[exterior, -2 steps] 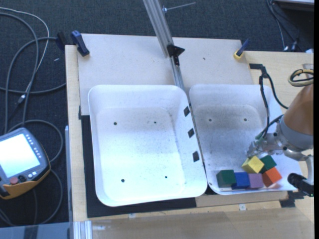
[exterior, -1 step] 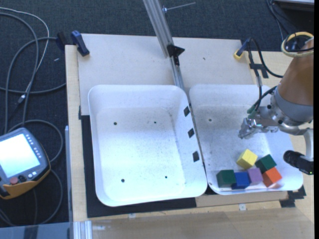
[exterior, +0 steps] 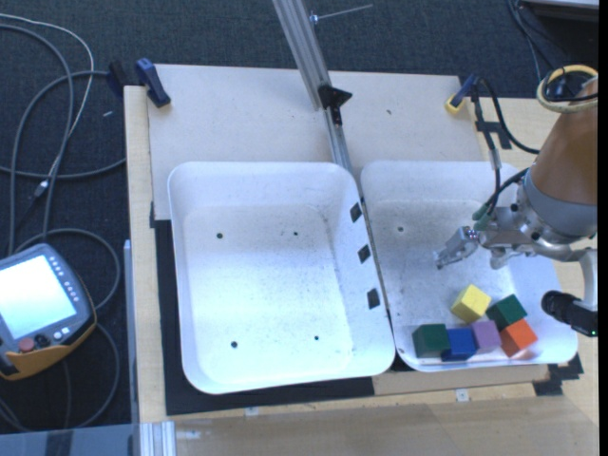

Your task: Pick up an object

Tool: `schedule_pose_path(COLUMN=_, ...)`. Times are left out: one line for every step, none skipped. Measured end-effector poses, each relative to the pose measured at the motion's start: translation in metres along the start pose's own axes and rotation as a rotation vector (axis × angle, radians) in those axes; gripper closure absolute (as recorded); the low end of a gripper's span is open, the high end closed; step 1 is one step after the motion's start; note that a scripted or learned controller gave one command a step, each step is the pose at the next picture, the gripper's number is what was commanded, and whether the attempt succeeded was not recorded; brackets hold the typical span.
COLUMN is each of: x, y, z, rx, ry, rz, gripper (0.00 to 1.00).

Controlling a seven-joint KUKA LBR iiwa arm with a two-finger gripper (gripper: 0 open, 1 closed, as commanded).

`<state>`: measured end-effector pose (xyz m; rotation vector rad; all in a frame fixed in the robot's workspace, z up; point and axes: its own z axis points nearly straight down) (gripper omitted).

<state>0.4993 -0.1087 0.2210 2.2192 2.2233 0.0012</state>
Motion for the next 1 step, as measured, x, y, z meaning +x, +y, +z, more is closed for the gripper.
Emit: schedule_pose_path(x=-0.0462, y=-0.0012, z=0.1, rx=0.009, ry=0.002, rz=0.006, gripper=0.0)
